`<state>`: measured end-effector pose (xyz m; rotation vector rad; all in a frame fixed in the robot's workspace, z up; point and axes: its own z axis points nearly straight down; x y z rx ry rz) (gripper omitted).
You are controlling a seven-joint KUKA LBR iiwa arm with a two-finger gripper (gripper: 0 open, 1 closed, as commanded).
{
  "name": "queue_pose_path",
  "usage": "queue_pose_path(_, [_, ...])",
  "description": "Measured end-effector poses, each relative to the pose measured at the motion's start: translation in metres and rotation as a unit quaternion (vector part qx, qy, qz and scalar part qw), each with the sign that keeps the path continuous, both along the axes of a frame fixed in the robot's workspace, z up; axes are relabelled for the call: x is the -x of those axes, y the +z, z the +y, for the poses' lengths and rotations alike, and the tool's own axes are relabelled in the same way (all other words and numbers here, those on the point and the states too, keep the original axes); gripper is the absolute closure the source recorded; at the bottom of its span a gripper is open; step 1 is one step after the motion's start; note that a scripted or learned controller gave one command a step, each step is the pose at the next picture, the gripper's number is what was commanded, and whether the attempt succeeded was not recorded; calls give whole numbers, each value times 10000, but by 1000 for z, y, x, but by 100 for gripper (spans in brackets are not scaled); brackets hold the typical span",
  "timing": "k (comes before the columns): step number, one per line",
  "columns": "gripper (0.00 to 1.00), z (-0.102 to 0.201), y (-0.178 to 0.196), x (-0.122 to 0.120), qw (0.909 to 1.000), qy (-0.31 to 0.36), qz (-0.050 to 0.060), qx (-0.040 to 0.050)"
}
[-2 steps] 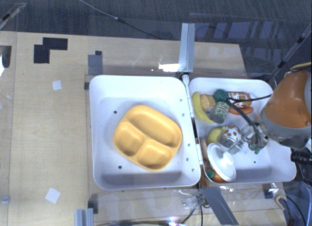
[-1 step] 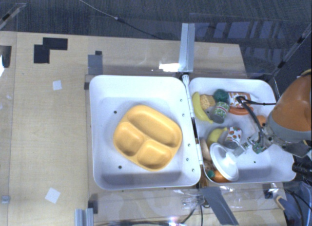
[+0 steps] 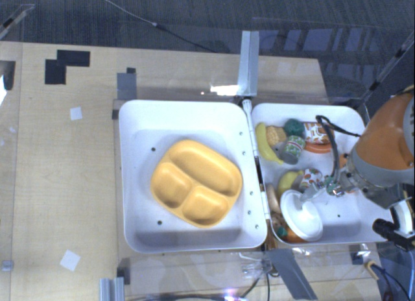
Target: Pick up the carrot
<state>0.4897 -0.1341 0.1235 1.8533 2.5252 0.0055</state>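
Note:
In the right bin (image 3: 350,225), an orange shape that looks like the carrot (image 3: 289,233) peeks out from under a white cup (image 3: 302,215) at the front left corner; most of it is hidden. My gripper (image 3: 329,187) hangs low over the bin's middle, just right of the cup and next to a small patterned item (image 3: 310,178). The grey arm with its orange band (image 3: 389,141) covers the bin's right side.
The back of the right bin holds a banana (image 3: 264,143), a green item (image 3: 294,127), a small can (image 3: 293,147) and an orange-red packet (image 3: 318,143). A yellowish piece (image 3: 288,180) lies mid-left. The left bin (image 3: 136,228) holds a yellow divided plate (image 3: 194,181).

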Motion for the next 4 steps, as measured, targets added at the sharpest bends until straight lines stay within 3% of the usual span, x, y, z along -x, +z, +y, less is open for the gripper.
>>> queue_pose_path(1, [0,21,15,1,9879,-1550,20,-23])
queue_pose_path(2, [0,43,-3,-1,9657,-2596,-47,-4])
queue_pose_path(3, [100,46,8,-3,9671,-2542,-55,-23])
queue_pose_path(4, [100,-2,97,1,9903,-1387,4,-14])
